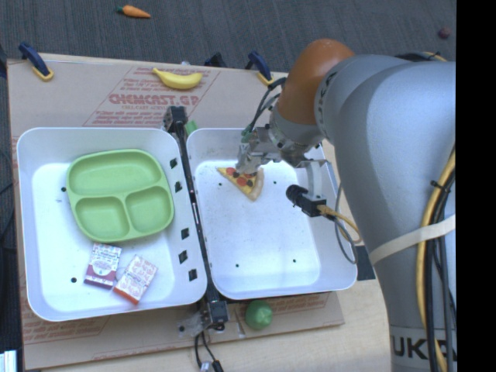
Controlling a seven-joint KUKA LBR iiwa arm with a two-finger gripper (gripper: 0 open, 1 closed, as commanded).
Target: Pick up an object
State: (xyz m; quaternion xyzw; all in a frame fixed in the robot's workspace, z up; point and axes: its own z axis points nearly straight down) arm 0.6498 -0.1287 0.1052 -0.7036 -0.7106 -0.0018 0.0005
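Two-finger gripper (249,161) sits low at the flat triangular pizza-slice toy (244,182), near the right white bin's (267,273) far edge. Jaw state: cannot tell (wrist obscures). Slice appears unlifted; grasp and lift outstanding.

Right bin (263,273) floor lies open apart from the pizza slice (246,181)

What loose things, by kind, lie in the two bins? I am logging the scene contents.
Green divided plate: 1
Small packets: 2
Pizza slice: 1
Total: 4
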